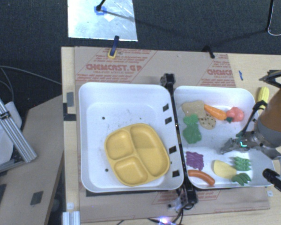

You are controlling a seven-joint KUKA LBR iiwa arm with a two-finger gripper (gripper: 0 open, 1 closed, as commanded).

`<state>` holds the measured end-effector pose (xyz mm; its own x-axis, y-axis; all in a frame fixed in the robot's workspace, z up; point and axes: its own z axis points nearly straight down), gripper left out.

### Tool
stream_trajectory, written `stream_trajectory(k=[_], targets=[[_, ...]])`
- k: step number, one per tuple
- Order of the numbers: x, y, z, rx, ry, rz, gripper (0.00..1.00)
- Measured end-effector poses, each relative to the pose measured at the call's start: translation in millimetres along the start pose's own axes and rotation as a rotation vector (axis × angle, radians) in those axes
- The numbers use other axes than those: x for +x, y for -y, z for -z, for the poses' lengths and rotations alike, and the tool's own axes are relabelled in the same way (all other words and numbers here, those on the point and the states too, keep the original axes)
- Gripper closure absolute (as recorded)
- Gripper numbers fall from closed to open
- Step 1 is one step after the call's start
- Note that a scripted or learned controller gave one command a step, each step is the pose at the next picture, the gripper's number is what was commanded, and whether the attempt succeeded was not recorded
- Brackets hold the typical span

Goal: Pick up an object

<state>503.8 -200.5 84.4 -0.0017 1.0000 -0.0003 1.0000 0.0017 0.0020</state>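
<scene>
The toys in the right bin look like light, stiff, smooth plastic food. Nearest the gripper at the frame's right are the yellow slice and green sprigs; both lie flat, so a pinch across the narrow width seems best. The fingers look spread, clamping nothing. A yellow tray sits in the left bin.

A: Bins: smooth white plastic, slight sheen. Yellow tray, left of gripper: matt plastic.
B: Beneath: printed brown cardboard, matt. Beyond: crinkled shiny foil sheet.
</scene>
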Motion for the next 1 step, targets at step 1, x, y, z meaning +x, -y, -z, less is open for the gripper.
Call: stream_trajectory(k=[1], targets=[[1.0,17.9,-0.2,0.003,-0.001,-0.001,0.0]])
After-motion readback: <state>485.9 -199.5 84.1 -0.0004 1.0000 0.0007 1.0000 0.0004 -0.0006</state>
